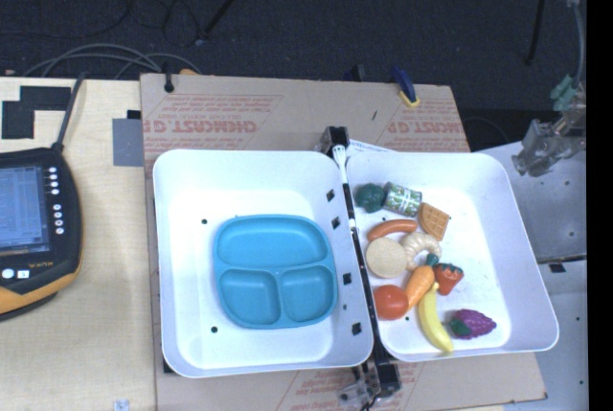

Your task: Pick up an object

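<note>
At far right, outside the right bin point(522, 237), the gripper point(538, 153) hangs with finger state impossible to tell, well apart from the toy food, where banana point(436, 323), carrot point(419, 284) and tomato point(390, 302) crowd together, risking a glancing miss.

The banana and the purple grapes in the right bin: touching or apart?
Touching. The camera view shows the green stem end of the purple grapes meeting the lower part of the banana, with no white bin floor between them.

Both white bins point(182, 208) look like smooth, slightly glossy plastic, as does the blue divided tray point(275, 270). The toy banana point(434, 321) and carrot point(419, 284) look plastic too. Matt brown cardboard point(287, 117) lies beneath.
</note>
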